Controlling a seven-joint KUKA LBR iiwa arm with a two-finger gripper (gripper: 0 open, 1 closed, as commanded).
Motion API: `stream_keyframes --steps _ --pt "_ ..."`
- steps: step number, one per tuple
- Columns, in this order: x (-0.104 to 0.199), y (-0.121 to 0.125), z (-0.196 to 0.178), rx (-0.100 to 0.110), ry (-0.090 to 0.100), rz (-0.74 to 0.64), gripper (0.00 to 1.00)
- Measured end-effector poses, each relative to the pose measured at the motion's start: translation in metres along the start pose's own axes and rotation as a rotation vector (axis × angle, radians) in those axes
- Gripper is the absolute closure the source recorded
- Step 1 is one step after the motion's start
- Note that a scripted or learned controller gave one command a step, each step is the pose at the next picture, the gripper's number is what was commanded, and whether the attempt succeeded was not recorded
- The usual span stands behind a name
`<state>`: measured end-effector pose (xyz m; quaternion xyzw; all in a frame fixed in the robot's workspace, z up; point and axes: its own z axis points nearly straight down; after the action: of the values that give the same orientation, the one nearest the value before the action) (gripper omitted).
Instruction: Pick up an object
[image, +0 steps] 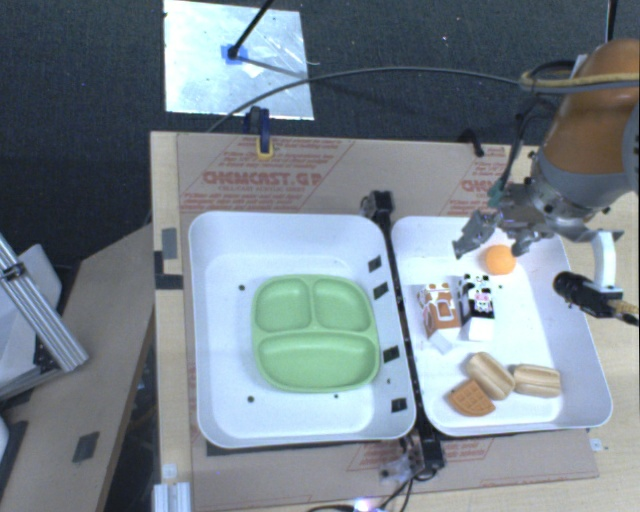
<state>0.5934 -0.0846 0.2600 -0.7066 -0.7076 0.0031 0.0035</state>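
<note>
Orange ball (500, 261) sat between the pincer (497, 238) fingers, which were spread apart above it, not clamped; toys (460, 305) just below.

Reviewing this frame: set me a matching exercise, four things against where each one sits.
Things:
1. green divided plate
2. orange ball
3. two bread rolls
4. gripper

Places:
A. near end of the right bin
B. above the far end of the right bin
C. middle of the left bin
D. far part of the right bin, beside the gripper

Pairs: 1-C, 2-D, 3-A, 4-B
</note>
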Motion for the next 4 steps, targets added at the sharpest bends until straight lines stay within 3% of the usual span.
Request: stream_keyframes --steps 1,3,4 --pt "0.000 0.002 -0.006 -0.010 -0.001 -0.002 0.00" --pt "-0.002 0.007 0.097 -0.007 -0.001 0.001 0.00" --pt "-0.008 0.001 0.148 -0.017 -0.002 0.000 0.00"
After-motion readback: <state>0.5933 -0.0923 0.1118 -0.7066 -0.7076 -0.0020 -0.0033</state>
